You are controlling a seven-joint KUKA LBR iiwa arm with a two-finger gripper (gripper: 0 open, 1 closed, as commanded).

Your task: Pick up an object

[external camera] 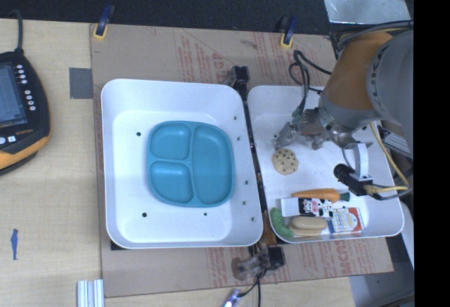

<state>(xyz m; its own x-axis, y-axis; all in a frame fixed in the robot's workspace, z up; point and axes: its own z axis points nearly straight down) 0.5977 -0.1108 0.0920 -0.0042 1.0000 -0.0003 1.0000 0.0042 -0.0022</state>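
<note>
My gripper hangs low in the right bin, near its far left part. Just below it lies a round tan cookie, apart from the gripper. Along the bin's near side lie an orange carrot, a white carton with a red end, a beige bun and a green piece under the bun. Nothing shows in the gripper's grasp. The grey arm with its orange band covers the bin's far right part.
The left bin holds a blue divided plate. A black and orange hand-held controller lies at the bench's left edge. Cables trail by the arm, and clamps pin the cardboard at the back.
</note>
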